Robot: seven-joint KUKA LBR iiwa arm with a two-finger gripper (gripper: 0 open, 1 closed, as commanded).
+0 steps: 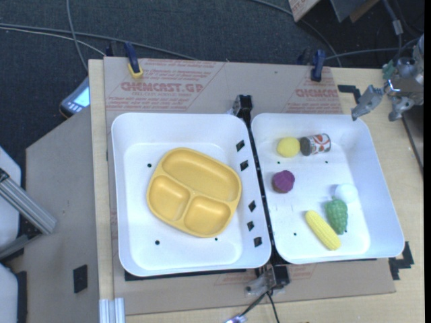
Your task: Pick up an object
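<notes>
The right bin [377, 180] holds a yellow round fruit [288, 147], a small red and white can [316, 144] lying on its side, a purple round piece [283, 181], a white piece [345, 192], a green leafy piece [337, 215] and a yellow corn cob [322, 229]. My gripper [381, 106] hangs beyond the bin's far right corner, over the bench, apart from every object. Its two fingers are spread open with nothing between them.
The left bin [128, 180] carries a yellow divided plate [194, 191]. Black clips [250, 207] run along the seam between the bins. Blue and yellow clamps [133, 62] hold the cardboard at the far edge. Cables cross the dark floor behind.
</notes>
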